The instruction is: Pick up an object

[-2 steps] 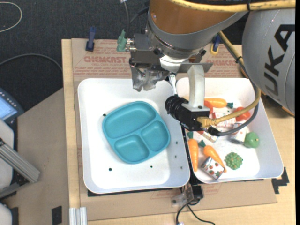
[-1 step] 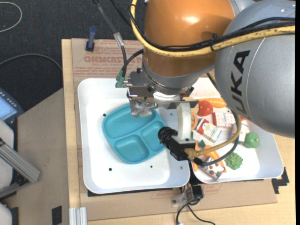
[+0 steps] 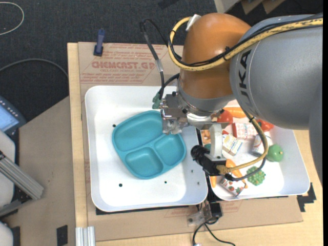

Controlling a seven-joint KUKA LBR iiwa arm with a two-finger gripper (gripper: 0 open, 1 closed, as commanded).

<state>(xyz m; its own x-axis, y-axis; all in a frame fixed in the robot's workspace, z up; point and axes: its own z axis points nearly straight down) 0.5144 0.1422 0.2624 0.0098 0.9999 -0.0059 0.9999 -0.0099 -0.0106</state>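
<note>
Teal divided plate in left bin.

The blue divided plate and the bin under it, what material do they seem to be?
Blue divided plate: likely moulded plastic, smooth, uniform colour, soft sheen on rounded compartment ridges. Left bin: probably white plastic, matte, with rounded corners; the view leaves coated metal possible.

Grey KUKA arm reaches in from the right, bulky orange wrist band uppermost, yellow-black cable looped over it. Two-finger metal gripper hangs below the wrist, apparently pointing straight down; wrist hardware hides the tips.
</note>
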